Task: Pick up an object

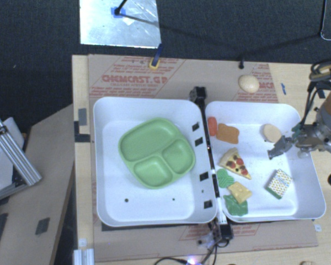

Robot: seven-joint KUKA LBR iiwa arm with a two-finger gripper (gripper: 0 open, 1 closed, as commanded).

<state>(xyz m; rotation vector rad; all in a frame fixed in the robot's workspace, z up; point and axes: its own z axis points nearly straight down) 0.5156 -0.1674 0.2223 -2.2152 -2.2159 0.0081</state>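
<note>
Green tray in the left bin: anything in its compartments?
Empty. The green tray lies flat in the left bin, and all three compartments show bare green plastic. The toy food sits in the right bin.

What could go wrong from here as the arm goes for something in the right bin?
1. The end effector hangs between the round beige piece and the patterned block, over bare floor; a straight descent may close on nothing.
2. The pizza slice, yellow piece and green pieces lie crowded by the divider, so a grasp there could catch two or push one against it.
</note>
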